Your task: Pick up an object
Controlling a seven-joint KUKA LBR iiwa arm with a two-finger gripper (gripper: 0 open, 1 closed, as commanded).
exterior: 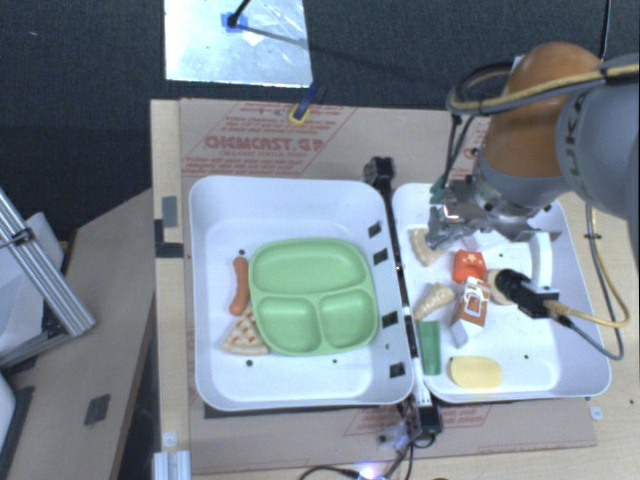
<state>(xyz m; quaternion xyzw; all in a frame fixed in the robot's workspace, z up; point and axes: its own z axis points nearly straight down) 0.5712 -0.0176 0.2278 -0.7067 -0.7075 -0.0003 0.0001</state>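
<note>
A dark blue-grey carpeted floor [80, 88] surrounds a light wooden bench [110, 298]. On the bench lies a cardboard sheet [270, 138] with red printed lettering. A shiny silver panel [235, 28] lies on the floor beyond it. At the left edge stands an aluminium frame [35, 278]. Lighting is even and soft

Grey arm [590, 138] reaching in from the right, orange band above wrist, end effector [445, 230] lowered, pointing down
</note>
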